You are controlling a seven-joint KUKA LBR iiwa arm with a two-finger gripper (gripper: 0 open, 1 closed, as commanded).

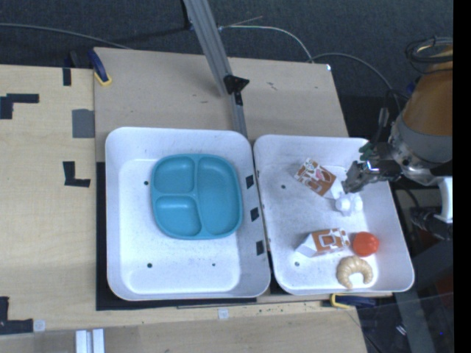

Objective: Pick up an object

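From my seat I see the two white bins side by side on the bench. The left bin (125,219) holds a teal divided plate (196,196), lying flat toward its upper half, three compartments facing up.

The right bin (280,267) carries all the loose items. A small brown-and-white carton (316,177) lies tilted near the upper middle. Just right of and below it sits a small white lumpy object (347,204) (too blurred for me to name it). Lower down, a second brown-and-white carton (324,242) lies on its side, with a red ball-like object (365,243) just beside its right end. Below those two, close to the bin's near rim, a tan croissant-shaped piece (355,271) rests.

The arm comes in from the right, its orange band at the frame's edge. The gripper (356,178) hangs over the right bin's upper right area, just above the white lumpy object and near the upper carton. Whether its jaws are apart or together I cannot tell; that dark cluster is too murky. I see nothing clearly lifted off the bin floor.
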